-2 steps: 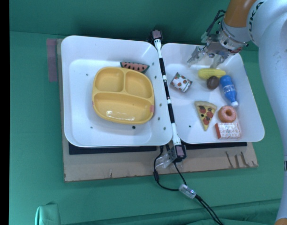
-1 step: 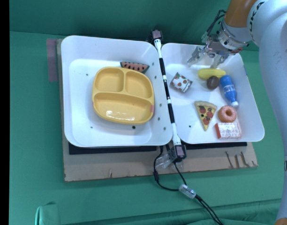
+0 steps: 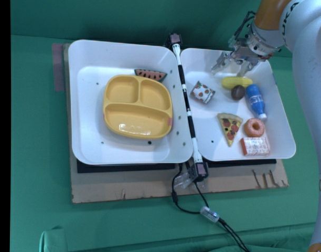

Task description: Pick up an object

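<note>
Holding 6 small items, the right bin (image 3: 278, 140) carries a yellow banana (image 3: 236, 81), a brown ball (image 3: 237, 92), a blue bottle (image 3: 256, 102), a pizza slice (image 3: 230, 127), a donut (image 3: 254, 127), a strawberry-print carton (image 3: 202, 92) and an orange box (image 3: 255, 146). The gripper (image 3: 238, 61) hangs just above the banana with its fingers spread apart, gripping nothing. The left bin (image 3: 87, 135) contains a yellow divided plate (image 3: 138, 107) with a watermelon slice (image 3: 150, 75) at its far edge. Both bins sit on a cardboard sheet (image 3: 124, 185) over the green-covered desk (image 3: 40, 140).
</note>
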